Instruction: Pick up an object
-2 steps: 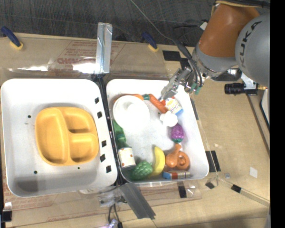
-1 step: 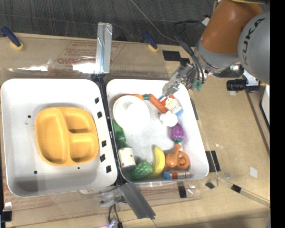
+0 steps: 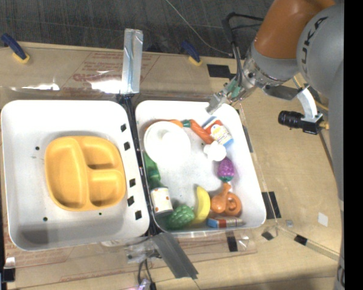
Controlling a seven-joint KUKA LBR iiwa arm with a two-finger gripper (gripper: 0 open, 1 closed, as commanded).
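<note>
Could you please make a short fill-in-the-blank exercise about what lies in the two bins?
1. The yellow divided tray lies in the ____ bin.
2. The banana lies in the ____ bin.
3. The tool hangs over the right bin's far ____ corner.
4. Just right of the banana lies an ____ toy.

Missing words: left; right; right; orange

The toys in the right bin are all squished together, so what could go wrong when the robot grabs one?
The tool hangs over the right white bin's far rim and might bump it going down. The yellow plastic banana, green bumpy toy and orange plastic toy touch each other, so a grab could pinch two or knock one away.
</note>
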